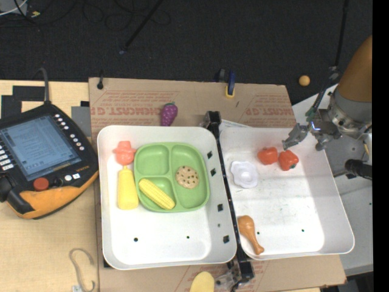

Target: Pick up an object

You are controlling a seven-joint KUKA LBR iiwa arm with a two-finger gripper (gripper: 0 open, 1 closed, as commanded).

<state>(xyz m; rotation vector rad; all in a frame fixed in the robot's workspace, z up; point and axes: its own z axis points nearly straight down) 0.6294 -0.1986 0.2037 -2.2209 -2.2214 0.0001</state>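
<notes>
Nearest the camera, a yellow toy [202, 281] lies on the bench outside the bins, just below their shared edge at six o'clock. From there the interest moves up into the right bin [340, 224], where the likeliest thing to pick is the pair of red-orange toys: the right-hand red piece [289, 159] and its orange twin [267, 156], which look to be touching side by side, so that together their long axis runs roughly nine to three.

Just off the red piece at about one o'clock hangs the gripper [296, 135], its dark fingers spread and nothing between them. So the target sits toward seven o'clock from the fingertips and near them, a short reach down and left, in my judgement.

Outward from the pair, a white cup-like piece [244, 174] rests near them at eight o'clock, and a toy drumstick [250, 233] lies near the bin's lower left corner. Well apart, the left bin [158, 248] carries a green divided plate [171, 176] with a cookie [187, 176] and a corn cob [157, 193] on it.
</notes>
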